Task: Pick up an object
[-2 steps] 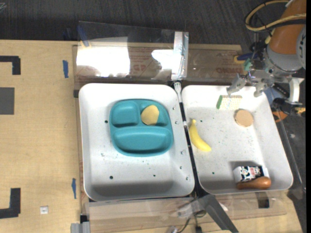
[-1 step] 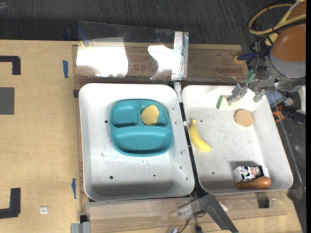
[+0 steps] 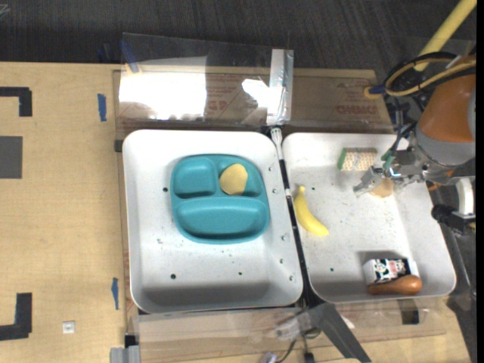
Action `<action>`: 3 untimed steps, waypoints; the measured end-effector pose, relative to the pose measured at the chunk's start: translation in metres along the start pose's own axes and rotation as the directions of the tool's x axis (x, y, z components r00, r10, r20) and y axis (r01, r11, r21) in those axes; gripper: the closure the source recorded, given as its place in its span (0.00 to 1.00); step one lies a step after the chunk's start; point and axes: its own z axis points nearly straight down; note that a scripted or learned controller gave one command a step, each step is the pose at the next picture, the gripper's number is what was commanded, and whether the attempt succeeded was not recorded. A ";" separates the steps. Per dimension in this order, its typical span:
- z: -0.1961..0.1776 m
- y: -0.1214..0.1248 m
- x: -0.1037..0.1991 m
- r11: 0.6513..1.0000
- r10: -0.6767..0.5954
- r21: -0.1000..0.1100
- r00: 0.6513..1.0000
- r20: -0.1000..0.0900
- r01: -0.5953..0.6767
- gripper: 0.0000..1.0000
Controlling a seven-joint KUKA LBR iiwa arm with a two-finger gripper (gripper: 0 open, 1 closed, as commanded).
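- Nearest the lens, at the front rim of the right bin (image 3: 348, 237), a small black-and-white carton (image 3: 389, 268) lies on its side. A reddish-brown sausage-shaped item (image 3: 395, 284) touches its near edge.
- Left bin (image 3: 144, 225), white and shallow, holds one teal divided plate (image 3: 219, 221) set near its middle. Its long front compartment and small back-left compartment are bare.
- Right bin, touching the left along their shared rim, carries the loose items, which are spread well apart.
- Grey arm (image 3: 446, 127) with its orange band reaches in over the right bin's far right corner.
- Gripper (image 3: 372, 184) hangs low over the back right part of that bin. Whether the claw is released or clenched cannot be told from this angle.
- Yellow banana (image 3: 309, 215) lies near the right bin's left wall, its stem pointing away from the camera.
- Pale green-and-tan speckled packet (image 3: 357, 159) sits near the back wall, just behind the gripper.
- Round yellow fruit (image 3: 234, 178) rests in the plate's back-right compartment.
- Tan lump (image 3: 384, 190) — small, pale and soft-edged — sits on the bin floor just beside the gripper's tip, partly hidden by it. Contact cannot be judged.
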 end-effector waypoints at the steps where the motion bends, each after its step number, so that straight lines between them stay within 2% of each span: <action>1: 0.028 -0.004 0.005 0.996 -0.084 -0.022 0.996 0.010 0.084 0.00; 2: 0.008 0.038 0.072 0.996 -0.087 -0.014 0.996 0.002 0.087 0.00; 3: -0.027 0.060 0.085 0.997 0.071 -0.013 0.997 0.002 -0.071 0.00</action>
